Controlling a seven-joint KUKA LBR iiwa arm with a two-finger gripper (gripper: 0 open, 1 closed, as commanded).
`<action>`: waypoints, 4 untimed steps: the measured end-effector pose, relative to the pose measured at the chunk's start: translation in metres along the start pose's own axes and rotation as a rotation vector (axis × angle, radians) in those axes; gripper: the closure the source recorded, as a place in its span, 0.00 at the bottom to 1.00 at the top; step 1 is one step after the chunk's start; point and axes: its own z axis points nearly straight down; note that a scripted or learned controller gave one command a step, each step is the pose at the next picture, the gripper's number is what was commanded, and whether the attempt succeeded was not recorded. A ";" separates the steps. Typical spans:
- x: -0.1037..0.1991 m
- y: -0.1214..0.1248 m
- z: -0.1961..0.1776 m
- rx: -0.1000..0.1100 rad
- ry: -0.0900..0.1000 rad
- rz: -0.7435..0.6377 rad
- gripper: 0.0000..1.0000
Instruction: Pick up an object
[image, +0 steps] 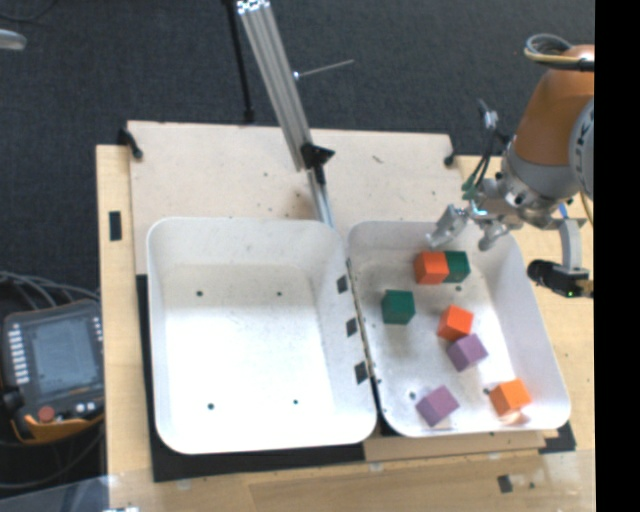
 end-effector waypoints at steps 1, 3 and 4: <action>0.000 0.001 -0.003 -0.004 -0.003 -0.003 0.00; -0.001 0.007 0.088 -0.030 -0.009 0.001 0.00; -0.002 0.007 0.089 -0.030 -0.010 0.000 0.00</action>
